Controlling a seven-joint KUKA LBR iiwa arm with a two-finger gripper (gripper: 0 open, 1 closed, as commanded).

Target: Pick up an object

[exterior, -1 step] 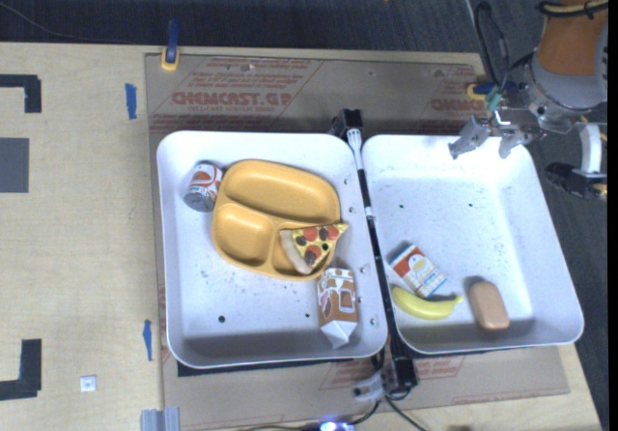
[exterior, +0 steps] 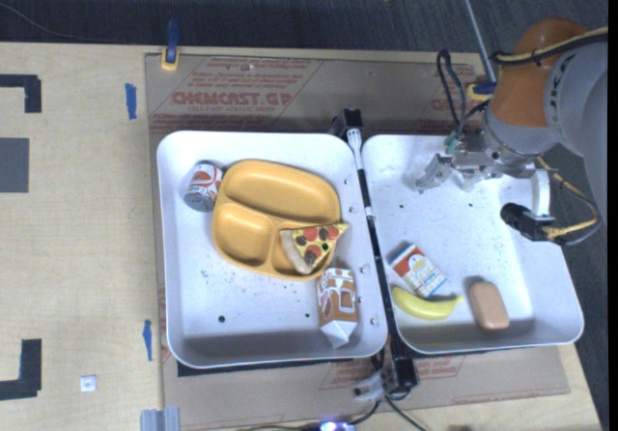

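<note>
Two white bins (exterior: 183, 323) on a brown board (exterior: 232, 96), blue clamp (exterior: 171, 43) at its far-left corner.

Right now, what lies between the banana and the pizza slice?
In the camera view, the small carton in the right bin and the black divider where the bins meet lie between the banana and the pizza slice.

My grey arm (exterior: 579, 100) wears an orange band (exterior: 526, 81). Below me lie two white plastic bins (exterior: 183, 323), faintly speckled. The left one holds a mustard-yellow divided plate (exterior: 256, 212), a pizza slice dotted red (exterior: 311, 244), a red-and-white can (exterior: 201, 186) and a brown-and-white carton (exterior: 338, 303). The right holds an orange-and-white box (exterior: 417, 272), a yellow banana (exterior: 425, 304) and a tan bread roll (exterior: 489, 304).
</note>
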